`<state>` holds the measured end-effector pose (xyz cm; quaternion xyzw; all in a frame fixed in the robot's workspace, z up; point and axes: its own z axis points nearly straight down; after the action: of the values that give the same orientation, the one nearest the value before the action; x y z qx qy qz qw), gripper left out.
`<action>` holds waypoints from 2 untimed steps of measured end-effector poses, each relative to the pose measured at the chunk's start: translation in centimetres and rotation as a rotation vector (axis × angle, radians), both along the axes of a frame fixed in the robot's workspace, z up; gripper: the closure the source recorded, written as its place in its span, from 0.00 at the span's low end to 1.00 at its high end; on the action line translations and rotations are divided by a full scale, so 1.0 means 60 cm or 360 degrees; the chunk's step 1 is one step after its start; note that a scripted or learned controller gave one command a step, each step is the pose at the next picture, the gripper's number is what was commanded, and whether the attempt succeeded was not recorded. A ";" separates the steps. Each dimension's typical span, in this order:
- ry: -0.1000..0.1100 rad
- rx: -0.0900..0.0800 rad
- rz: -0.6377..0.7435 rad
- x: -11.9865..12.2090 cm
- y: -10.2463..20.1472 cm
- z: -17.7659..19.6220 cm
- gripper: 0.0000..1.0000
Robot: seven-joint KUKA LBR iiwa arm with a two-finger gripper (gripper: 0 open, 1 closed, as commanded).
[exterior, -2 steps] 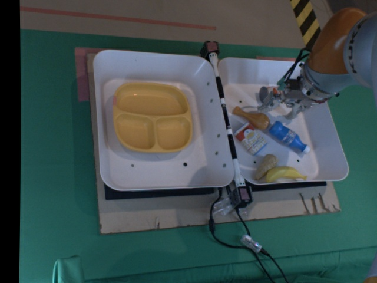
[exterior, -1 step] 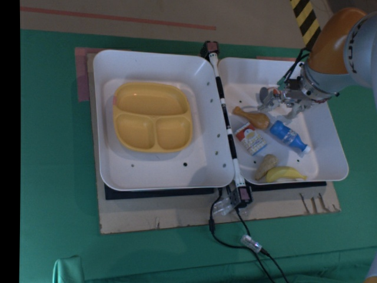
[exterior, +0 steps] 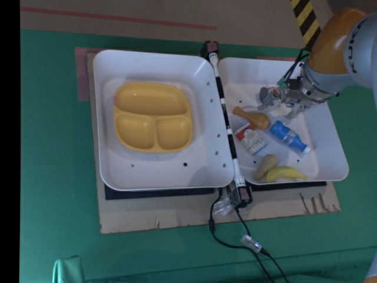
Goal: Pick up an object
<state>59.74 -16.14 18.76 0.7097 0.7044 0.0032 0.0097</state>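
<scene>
The right bin (exterior: 330, 140) holds several small items: a brown drumstick (exterior: 251, 118), a blue bottle (exterior: 289, 137), a red and white packet (exterior: 251, 141), a tan lump (exterior: 266, 165) and a yellow banana (exterior: 285, 173). My gripper (exterior: 280, 102) hangs low over the bin's far part, just above and right of the drumstick and just behind the bottle. Its fingers stand open, and I see nothing between them.
In the left bin (exterior: 118, 170) lies a yellow divided plate (exterior: 153, 117). A black and white rail (exterior: 224, 117) runs between the bins. Cables (exterior: 247, 240) trail over the green bench in front. The arm comes in from the right over the right bin's far corner.
</scene>
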 end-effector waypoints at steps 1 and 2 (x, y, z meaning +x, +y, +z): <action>-0.0027 -0.0015 -0.0010 0.005 -0.007 0.029 1.00; -0.0026 -0.0014 -0.0010 0.005 -0.007 0.029 0.00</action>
<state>60.04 -16.56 20.48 0.7119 0.7020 0.0059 0.0188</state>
